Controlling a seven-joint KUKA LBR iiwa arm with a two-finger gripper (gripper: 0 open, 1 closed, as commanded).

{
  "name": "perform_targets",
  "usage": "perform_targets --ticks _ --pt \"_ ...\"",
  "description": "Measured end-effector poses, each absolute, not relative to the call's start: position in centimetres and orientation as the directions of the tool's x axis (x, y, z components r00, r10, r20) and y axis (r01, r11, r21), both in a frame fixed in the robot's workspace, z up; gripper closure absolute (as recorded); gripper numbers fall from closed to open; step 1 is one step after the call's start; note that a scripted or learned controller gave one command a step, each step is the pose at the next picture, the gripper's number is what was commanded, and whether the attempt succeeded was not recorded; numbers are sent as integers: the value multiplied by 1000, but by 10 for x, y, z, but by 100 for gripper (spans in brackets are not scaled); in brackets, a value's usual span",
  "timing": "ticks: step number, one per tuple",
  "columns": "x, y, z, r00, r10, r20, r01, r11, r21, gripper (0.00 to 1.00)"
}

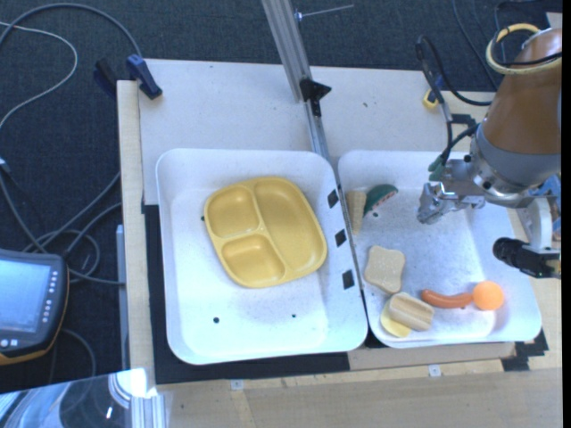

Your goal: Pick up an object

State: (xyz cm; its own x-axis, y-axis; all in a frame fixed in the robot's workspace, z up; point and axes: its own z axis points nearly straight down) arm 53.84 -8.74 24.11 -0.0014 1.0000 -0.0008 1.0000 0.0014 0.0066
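Gripper [431,205] sits at right of frame, over the upper middle of the right bin [513,328], hanging from the grey wrist with the orange-banded arm [526,87] above it at the upper right corner. Fingers point down toward the bin floor; whether they are spread or pressed together cannot be told from this angle. Nothing visible between them.

Just left of the gripper, near the bin's upper left wall: a watermelon slice [381,196], green rind up, apart from the gripper tip. Beside it, against the left wall, a pale yellow wedge [356,209].

Below the gripper, lower half of the right bin: a bread slice [384,268] left of centre; below that a small sandwich-like piece [408,313] near the lower rim. To its right a carrot [450,299], lying roughly level, with an orange ball [488,296] touching or just beside its right end. All these lie well apart from the gripper.

Left bin [178,239], centre-left of frame: holds a yellow divided plate [264,231] with three compartments, tilted slightly in the frame.

A metal rail [284,25] runs from top centre down between the two bins. A screen [27,301] sits at the left edge; cables [36,34] lie across the dark floor at upper left.
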Motion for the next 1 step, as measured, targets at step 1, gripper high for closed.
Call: perform_targets --ticks 1 --pt "540 -87 272 -2 1000 -1 1000 2 5 100"
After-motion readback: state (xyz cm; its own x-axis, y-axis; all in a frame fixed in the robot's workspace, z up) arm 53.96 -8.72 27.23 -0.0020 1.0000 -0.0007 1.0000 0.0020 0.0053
